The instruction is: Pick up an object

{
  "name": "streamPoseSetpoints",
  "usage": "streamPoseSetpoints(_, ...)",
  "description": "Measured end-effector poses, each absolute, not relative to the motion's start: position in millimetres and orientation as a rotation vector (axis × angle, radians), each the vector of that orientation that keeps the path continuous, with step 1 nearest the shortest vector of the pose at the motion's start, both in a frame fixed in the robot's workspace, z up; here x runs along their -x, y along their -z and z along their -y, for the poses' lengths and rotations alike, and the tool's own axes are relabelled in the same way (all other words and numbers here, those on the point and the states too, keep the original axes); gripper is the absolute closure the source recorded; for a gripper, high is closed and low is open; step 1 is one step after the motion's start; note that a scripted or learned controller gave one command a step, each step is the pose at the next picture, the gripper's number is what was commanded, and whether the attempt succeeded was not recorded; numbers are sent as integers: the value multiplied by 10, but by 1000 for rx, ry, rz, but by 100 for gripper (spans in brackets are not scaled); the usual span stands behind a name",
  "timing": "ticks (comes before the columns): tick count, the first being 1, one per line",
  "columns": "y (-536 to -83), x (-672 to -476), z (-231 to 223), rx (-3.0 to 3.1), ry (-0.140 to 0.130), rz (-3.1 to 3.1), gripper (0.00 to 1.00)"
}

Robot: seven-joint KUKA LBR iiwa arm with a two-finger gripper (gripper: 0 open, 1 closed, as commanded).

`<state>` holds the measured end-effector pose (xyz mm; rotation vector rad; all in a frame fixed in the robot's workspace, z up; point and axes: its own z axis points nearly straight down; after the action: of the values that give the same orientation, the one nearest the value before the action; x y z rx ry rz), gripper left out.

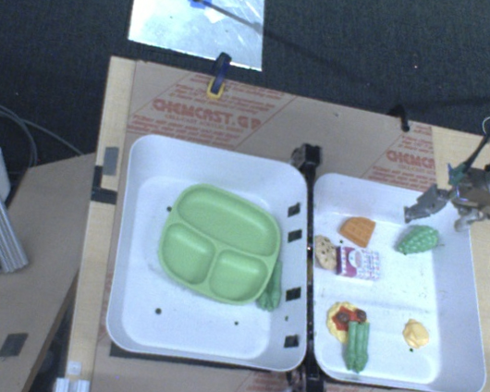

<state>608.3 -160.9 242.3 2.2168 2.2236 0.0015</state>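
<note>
gripper (439, 204) hangs over the far side of the right bin (467, 323), reaching in from the right. whether it is released or clenched, i cannot tell, because it looks small and a bit blurry. nothing sits in it that i can see.

let me use the gripper as the landmark. the green bumpy toy (418, 240) lies just beside the gripper, a little nearer to the camera, and it may be almost touching it. this toy looks like the thing to pick up, because it is the closest one. its long side runs at a slant, from lower left up to upper right. the gripper would need to come down a small way toward the camera to get it, i think.

left of the gripper and a bit nearer lies the orange wedge (358, 229). farther from the gripper, toward the camera, lies the pink and white packet (358, 263), with a cookie (322, 249) touching its left end. well apart from the gripper, at the near side of the same bin, are a yellow and red toy (342, 316) with a green pod (357, 345) lying against it, and a small yellow piece (416, 334).

far left of the gripper is the left bin (126, 310), which holds a green tray (218, 244) with three parts. both bins rest on the tabletop (56, 204).

no toy is lifted yet.
</note>
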Motion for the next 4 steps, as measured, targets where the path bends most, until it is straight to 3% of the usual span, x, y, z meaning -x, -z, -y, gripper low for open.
streamPoseSetpoints(1,-769,-6101,2087,-2224,4,-2221,0)
streamPoseSetpoints(2,-863,-6580,2062,-2211,-6,-2222,0)
streamPoseSetpoints(3,-976,-6575,2065,-2209,-6,-2223,100)
streamPoseSetpoints(4,-2009,-6715,1432,-2204,-12,-2227,100)
